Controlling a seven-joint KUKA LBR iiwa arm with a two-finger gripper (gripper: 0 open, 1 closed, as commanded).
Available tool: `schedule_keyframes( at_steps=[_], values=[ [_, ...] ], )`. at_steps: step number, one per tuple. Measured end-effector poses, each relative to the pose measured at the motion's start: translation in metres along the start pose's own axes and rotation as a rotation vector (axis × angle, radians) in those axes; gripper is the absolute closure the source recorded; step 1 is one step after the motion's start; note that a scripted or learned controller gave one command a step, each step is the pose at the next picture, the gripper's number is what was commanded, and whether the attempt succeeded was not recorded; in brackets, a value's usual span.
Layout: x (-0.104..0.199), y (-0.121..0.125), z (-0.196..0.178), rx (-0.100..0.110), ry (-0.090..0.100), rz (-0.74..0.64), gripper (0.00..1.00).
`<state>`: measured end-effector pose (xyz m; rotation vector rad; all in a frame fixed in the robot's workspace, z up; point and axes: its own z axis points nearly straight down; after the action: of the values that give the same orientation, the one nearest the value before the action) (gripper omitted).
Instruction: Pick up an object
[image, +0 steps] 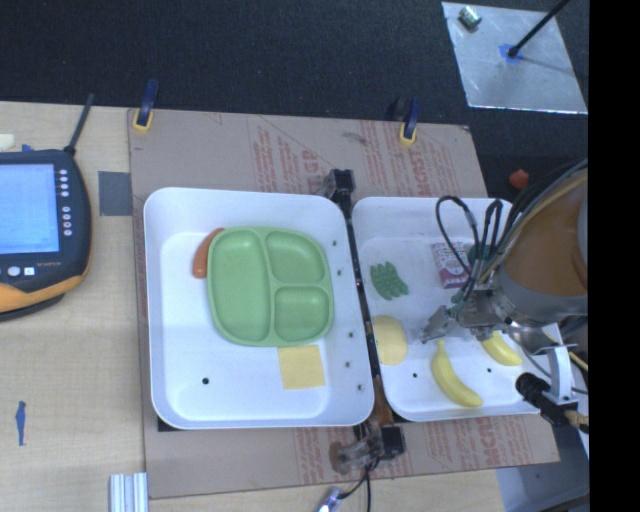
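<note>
- Camera view, the object: you see a banana (455, 378) lying flat on the floor of the right bin (420, 405), between a yellow lemon-like piece (389, 339) and a second yellow piece (499, 348); judge it light, rigid and smooth, best gripped across its mid-length
- Camera view, the hand: the gripper (441, 327) hangs just above the banana's upper tip, nothing visibly held; you cannot tell its opening

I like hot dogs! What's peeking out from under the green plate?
An orange, sausage-shaped thing pokes out past the left edge of the green plate. The plate may cover the rest of it, so I cannot tell exactly what it is.
</note>
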<state>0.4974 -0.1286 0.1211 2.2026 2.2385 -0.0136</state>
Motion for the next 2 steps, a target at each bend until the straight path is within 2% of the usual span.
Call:
schedule_keyframes(
  at_steps=[1, 2],
  values=[
    [0.005, -0.022, 0.03, -0.001, 0.007, 0.01, 0.0],
    [0.004, -0.022, 0.02, 0.0, 0.006, 0.005, 1.0]
  ],
)
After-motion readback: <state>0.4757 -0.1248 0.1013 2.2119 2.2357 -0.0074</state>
